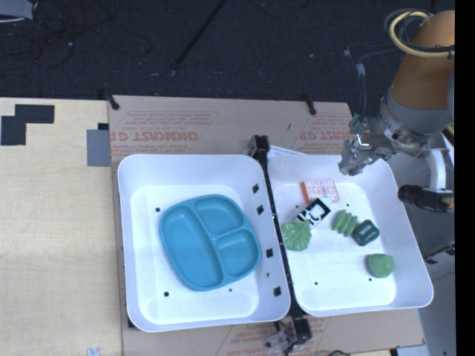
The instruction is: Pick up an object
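The hand (355, 156) hangs over the right white bin's (404, 291) far rim; its opening cannot be determined, and nothing is visible between its fingers. Below and left of it lies the small orange-and-white flat packet (320, 192).

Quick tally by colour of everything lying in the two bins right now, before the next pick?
Blue: 1, the divided plate in the left bin.
Green: 3, the leaf-shaped piece, the ridged piece and the rounded lump, in the right bin.
Dark teal: 1, the small block.
Orange and white: 1, the packet.
Black and white: 1, the small item.
Total: 7.
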{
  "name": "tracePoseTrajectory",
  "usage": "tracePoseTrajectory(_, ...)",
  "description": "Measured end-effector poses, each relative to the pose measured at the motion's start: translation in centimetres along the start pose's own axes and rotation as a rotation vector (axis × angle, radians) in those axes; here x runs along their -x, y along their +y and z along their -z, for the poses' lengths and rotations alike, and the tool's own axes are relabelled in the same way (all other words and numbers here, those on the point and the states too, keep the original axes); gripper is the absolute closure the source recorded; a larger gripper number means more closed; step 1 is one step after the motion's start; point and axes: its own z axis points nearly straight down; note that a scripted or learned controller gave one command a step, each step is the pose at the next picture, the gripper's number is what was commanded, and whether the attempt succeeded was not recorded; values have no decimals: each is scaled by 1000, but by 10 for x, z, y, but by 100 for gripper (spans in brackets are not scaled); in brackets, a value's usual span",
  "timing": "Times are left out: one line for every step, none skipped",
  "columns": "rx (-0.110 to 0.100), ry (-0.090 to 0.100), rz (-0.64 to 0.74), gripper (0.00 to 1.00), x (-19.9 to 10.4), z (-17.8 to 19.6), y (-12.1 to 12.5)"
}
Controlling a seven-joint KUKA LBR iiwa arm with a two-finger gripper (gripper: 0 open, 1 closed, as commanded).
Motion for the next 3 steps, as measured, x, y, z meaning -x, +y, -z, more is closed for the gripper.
tracePoseTrajectory(-3,1,1,100,-52,-18,3)
tracePoseTrajectory(-2,2,3,100,-105,-15,2)
tracePoseTrajectory(-3,1,2,100,-163,-16,-2)
